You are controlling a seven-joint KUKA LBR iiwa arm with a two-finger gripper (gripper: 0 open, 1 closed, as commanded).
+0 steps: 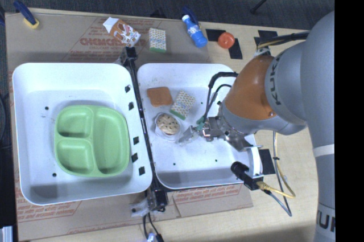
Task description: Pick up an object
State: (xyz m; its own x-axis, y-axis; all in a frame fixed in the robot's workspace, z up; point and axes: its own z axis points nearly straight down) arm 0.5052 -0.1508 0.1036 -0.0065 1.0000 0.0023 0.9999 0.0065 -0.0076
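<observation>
Arm reaches in from the right, gripper (186, 134) low over the right bin (187, 178) — can't tell how it's set. Just left of its tip sits a round cookie-like object (168, 124), maybe touching. Above that, an orange square item (160, 96) and a patterned packet (183, 103) lie side by side. Left bin (28, 121) holds a green divided tray (92, 140).
</observation>
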